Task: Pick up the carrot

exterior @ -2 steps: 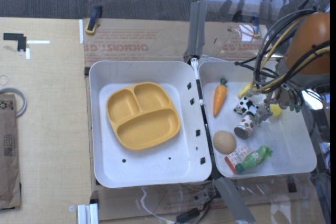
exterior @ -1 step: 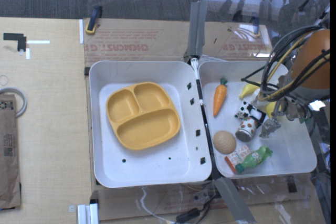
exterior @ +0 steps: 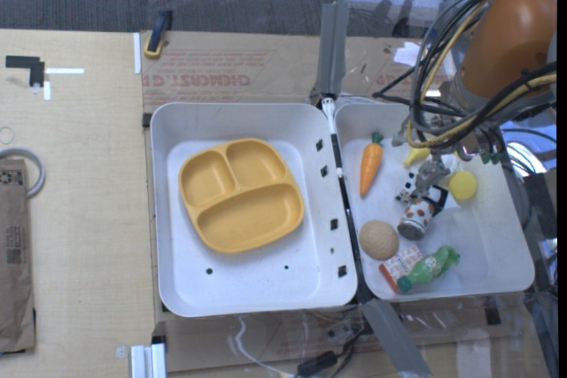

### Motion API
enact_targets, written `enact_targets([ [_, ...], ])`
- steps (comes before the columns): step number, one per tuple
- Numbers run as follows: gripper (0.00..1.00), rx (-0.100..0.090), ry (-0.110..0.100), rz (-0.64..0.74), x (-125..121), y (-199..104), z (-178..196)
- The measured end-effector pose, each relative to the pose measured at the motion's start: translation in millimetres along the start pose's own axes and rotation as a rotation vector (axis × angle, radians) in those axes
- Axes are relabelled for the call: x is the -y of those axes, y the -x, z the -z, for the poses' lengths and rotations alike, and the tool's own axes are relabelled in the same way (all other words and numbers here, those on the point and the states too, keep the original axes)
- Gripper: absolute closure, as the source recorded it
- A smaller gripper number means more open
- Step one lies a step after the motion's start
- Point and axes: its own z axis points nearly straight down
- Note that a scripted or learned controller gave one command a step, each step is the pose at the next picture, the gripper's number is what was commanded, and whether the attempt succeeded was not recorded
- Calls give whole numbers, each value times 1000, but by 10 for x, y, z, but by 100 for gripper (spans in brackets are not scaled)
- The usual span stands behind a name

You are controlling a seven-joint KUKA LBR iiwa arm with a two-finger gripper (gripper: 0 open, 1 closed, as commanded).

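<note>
The carrot point(exterior: 370, 165), orange with a green top, lies in the right bin point(exterior: 509, 257) near its left wall, with the tip pointing toward the front. My gripper point(exterior: 431, 176) hangs over the middle of that bin, to the right of the carrot and apart from it. It is right above a small black-and-white toy point(exterior: 416, 212). Nothing shows between the gripper and the carrot.
Around the gripper in the right bin are a yellow ball point(exterior: 462, 185), a yellow piece point(exterior: 416, 157), a beige round item point(exterior: 378, 238) and a green bottle point(exterior: 431, 269) on a packet. The left bin point(exterior: 168, 190) holds a yellow divided plate point(exterior: 241, 194).
</note>
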Motion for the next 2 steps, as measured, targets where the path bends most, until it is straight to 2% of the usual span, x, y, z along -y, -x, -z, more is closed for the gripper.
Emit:
enact_targets([
  [1, 0, 1, 1, 287, -108, 412, -746],
  [2, 100, 9, 1, 282, -95, 429, -634],
])
